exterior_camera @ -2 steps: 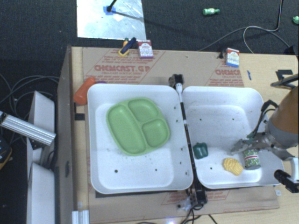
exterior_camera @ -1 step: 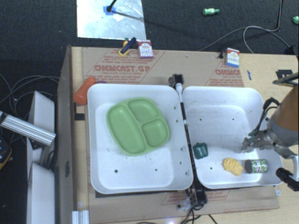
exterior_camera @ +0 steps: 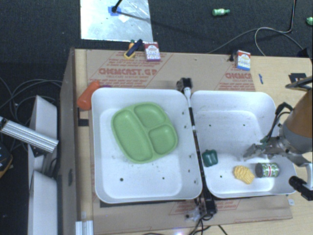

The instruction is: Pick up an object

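Note:
The right bin (exterior_camera: 234,111) holds three small things near its front. A small green pepper (exterior_camera: 209,157) lies by the bin's left wall. A yellow lumpy toy (exterior_camera: 243,174) rests close to the front rim, and a little can with a green label (exterior_camera: 267,170) lies on its side just right of it. My gripper (exterior_camera: 260,150) hangs low over the bin's right half, just above and behind the can, apart from it. The grey arm with its orange band (exterior_camera: 297,125) comes in from the right edge.
In the left bin (exterior_camera: 127,180) lies a green divided plate (exterior_camera: 144,131). An orange object (exterior_camera: 87,95) sits outside that bin's back left corner. Two small boxes (exterior_camera: 152,51) (exterior_camera: 243,60) stand on the cardboard behind the bins. A black divider (exterior_camera: 193,126) runs between the bins.

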`<act>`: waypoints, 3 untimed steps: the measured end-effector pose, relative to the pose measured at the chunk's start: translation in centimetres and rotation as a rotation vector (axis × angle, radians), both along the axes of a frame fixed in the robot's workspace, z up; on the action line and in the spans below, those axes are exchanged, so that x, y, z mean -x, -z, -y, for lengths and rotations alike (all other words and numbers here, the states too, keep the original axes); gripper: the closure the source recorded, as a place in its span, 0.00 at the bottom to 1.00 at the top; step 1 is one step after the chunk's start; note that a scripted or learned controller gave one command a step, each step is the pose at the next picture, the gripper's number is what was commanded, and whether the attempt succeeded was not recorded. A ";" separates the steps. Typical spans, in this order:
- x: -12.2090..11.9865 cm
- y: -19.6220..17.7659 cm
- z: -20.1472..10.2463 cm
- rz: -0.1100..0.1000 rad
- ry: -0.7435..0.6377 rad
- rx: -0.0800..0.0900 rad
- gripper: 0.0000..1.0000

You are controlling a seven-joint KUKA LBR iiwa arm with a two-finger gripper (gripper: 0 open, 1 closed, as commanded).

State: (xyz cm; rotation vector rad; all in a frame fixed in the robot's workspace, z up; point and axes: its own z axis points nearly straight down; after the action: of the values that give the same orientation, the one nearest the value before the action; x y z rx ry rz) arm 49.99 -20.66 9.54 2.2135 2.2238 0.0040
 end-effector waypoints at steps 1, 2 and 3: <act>-7.0 -14.5 -0.7 0.002 0.000 0.001 0.00; -4.1 -9.9 0.0 -0.004 0.002 0.000 0.00; 1.3 -8.1 0.0 -0.004 0.003 0.000 0.00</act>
State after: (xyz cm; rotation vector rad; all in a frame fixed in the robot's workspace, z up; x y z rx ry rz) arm 48.66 -20.67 17.61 2.2193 2.2222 0.0001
